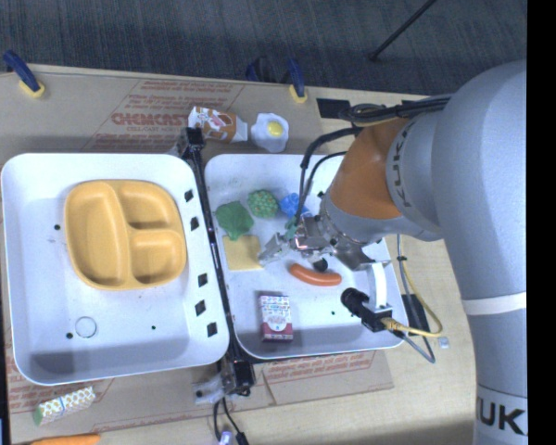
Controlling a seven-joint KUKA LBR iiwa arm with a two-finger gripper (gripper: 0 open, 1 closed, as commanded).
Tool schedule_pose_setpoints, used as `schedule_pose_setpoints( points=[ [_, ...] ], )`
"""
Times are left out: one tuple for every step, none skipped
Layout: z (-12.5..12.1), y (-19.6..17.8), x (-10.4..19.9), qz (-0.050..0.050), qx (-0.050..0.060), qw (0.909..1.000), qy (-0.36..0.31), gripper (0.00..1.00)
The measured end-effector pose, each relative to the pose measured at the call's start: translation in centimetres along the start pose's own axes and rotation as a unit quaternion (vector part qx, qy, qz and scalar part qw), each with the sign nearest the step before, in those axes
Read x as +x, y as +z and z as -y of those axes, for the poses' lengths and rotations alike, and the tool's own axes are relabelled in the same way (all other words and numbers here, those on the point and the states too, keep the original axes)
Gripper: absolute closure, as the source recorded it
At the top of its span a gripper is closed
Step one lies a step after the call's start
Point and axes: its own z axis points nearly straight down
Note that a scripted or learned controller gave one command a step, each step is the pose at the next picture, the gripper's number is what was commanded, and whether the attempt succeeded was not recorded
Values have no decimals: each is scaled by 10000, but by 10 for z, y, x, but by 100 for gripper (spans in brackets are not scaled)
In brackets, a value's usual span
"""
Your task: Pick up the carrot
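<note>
arm over right bin; carrot [60, 440] outside both bins, at the bottom left edge of the view.

carrot: one, orange, slim, lying flat on the bench below the left bin [18, 276], cut off by the frame edge so only a strip shows. gripper [296, 246]: low in the right bin [334, 336], just above an orange-red sausage [314, 275]; how far its fingers are parted cannot be told, and nothing is seen between them. left bin: one yellow divided tray [125, 233]. right bin: one sausage, one red box [275, 316], one yellow block [242, 252], two green items [233, 217] [262, 202], one blue item [289, 204], partly hidden. beyond the bins: one small carton [213, 123], one white and yellow piece [271, 131]. one wrapped packet [63, 403] sits near the carrot.
</note>
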Motion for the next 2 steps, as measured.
schedule_pose_setpoints(
  points=[
    [-1, -11, 0, 2, 5, 10000, -23, 100],
    [44, -126, -75, 16, -29, 9989, -463, 100]
  ],
)
